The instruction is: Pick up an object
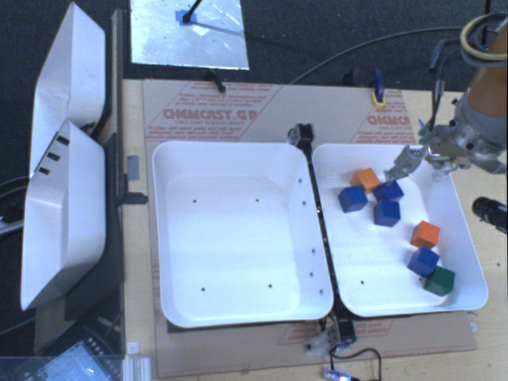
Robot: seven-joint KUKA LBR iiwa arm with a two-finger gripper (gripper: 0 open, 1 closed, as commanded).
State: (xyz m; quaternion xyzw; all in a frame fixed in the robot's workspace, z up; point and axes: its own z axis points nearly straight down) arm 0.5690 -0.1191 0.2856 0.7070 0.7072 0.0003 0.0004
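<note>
Nearest the camera, along the tabletop's front edge, the two shallow white plastic bins are sitting side by side: the left bin and the right bin, which is carrying every small cube. Going left to right across the right bin, a dark blue cube is lying toward its back left part, a small orange cube is touching it just behind, a second blue cube is resting beside that, and a third blue cube is sitting just in front. Farther right, near the bin's right wall, another orange cube, a blue cube and a green cube are lining up toward the front right corner.

Reaching in from the right, the grey metal hand is hanging over the bin's back edge, and I cannot tell whether it is open or closed. Its tip is slanting down and leftward, with the second blue cube lying just beside and in front of it, likely the nearest target. Being cubes, these pieces are showing no long axis; that cube's faces are sitting turned slightly against the bin's walls.
</note>
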